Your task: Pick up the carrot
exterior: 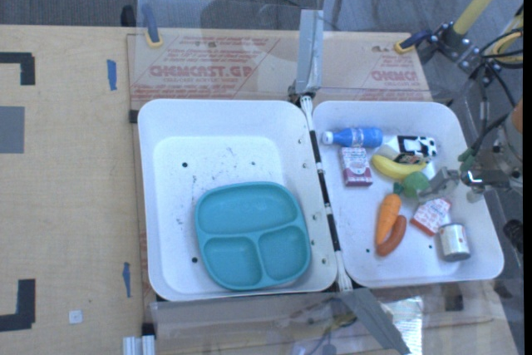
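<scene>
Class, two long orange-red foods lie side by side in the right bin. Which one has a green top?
The carrot, the brighter orange one on the left; the redder sausage beside it has no green.

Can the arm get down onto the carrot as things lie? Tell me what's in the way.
Probably yes. The carrot lies open from above in the right bin. A red sausage-like piece touches its right side and a green item crowds its top end, so a clean grasp may be tight.

A teal divided tray lies in the left bin, low in the frame. In the right bin are a water bottle, a banana and a small metal can.
</scene>
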You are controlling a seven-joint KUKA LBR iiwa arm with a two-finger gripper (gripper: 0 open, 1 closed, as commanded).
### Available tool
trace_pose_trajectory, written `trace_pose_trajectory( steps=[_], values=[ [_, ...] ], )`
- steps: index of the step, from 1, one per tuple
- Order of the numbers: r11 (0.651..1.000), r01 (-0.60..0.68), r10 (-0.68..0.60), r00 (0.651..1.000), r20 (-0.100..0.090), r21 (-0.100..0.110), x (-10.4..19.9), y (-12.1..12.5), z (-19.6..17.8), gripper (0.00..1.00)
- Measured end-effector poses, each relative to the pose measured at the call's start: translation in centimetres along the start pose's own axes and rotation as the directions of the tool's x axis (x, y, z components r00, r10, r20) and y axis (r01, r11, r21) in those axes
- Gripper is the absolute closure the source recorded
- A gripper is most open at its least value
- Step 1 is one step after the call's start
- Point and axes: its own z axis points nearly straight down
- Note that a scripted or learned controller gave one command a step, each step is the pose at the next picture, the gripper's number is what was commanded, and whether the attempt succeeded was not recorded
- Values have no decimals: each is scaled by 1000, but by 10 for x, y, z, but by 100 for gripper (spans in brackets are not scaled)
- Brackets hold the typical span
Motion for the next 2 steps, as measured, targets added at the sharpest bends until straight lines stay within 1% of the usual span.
trace_pose_trajectory(
  steps=[1,2],
  values=[
    [988,153,-153,988,0,0,48,25,61,0],
    [983,185,-185,983,3,-10,39,66,153,0]
  ],
)
